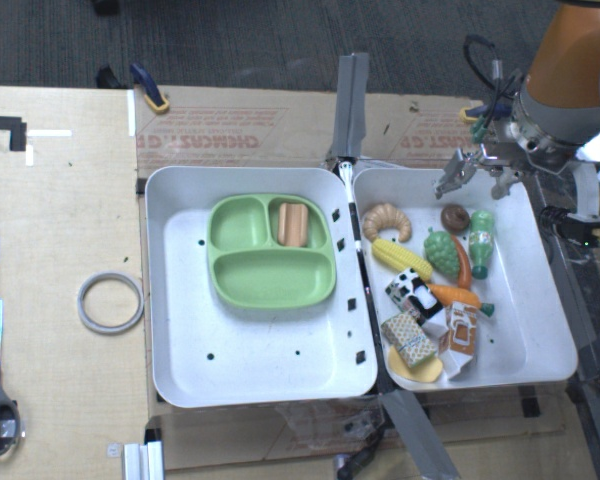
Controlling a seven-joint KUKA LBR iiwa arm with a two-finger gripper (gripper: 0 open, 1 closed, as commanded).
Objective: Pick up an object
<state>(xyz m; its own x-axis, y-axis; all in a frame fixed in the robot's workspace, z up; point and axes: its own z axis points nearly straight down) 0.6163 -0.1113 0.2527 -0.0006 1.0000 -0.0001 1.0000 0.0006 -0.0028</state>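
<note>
**Arm poised over a crowded bin, nothing picked yet**

The right bin (540, 298) holds a loose heap of toy food and small packets, any of which could be the pick. Taking the croissant (387, 220) as landmark: a yellow corn cob (401, 258) lies just below it, a dark round piece (455, 217) sits to its right, and beyond that a green bottle (481, 242) lies beside a green bumpy vegetable (442, 252). Further below the croissant are a carrot (456, 295), a black-and-white item (410, 290) and some packets, touching or overlapping.

The tool (480, 168) hangs above and to the right of the croissant, near the bin's far wall, its two fingers spread apart with nothing between them. This looks like the approach step. The next move calls for settling on one piece and lowering squarely over it; the dark round piece lies nearest.

The crowding is the hindrance: neighbours may block a finger or get nudged. Well left of the croissant, in the other bin (180, 348), sits a green divided tray (270, 278) with a sausage (293, 225). On the worktop (50, 218) lies a tape ring (110, 301).
</note>
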